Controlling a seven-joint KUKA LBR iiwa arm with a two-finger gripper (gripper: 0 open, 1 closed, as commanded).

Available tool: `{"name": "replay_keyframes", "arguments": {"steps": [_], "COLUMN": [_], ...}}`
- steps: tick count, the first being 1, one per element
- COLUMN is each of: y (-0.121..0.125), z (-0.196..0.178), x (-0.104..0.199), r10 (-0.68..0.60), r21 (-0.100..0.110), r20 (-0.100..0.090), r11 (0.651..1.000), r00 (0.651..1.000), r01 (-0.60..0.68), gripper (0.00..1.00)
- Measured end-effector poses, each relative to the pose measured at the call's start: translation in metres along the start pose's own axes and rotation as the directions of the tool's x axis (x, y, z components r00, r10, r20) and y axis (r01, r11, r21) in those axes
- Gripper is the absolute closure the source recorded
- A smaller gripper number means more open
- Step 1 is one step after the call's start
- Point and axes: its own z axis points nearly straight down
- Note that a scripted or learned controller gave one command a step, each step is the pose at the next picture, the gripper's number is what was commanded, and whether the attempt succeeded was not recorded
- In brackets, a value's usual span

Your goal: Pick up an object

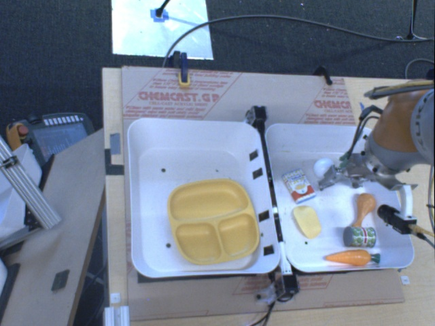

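Carrot — jaws above, aperture unclear

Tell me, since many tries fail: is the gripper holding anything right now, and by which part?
Cannot be told. The gripper sits low in the right bin beside a white ball, but nothing visibly sits between its fingers.

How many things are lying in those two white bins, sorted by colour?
Yellow: 2, the divided tray and the pale wedge
Orange: 2, the carrot and the drumstick-shaped piece
White: 1, the ball
Red and white: 1, the small carton
Green and grey: 1, the can
Total: 7
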Motion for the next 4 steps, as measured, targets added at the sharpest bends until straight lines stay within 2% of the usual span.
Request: {"name": "replay_keyframes", "arguments": {"steps": [1, 3, 4], "y": [0.001, 0.000, 0.001], "z": [-0.013, -0.139, -0.142], "x": [-0.001, -0.007, -0.007], "r10": [0.000, -0.003, -0.003], "r21": [-0.005, -0.008, -0.004], "r20": [0.002, 0.003, 0.001], "r11": [1.000, 1.000, 1.000], "r00": [1.000, 1.000, 1.000], "r01": [0.000, 0.003, 0.003], "gripper": [1.00, 1.00, 1.00]}}
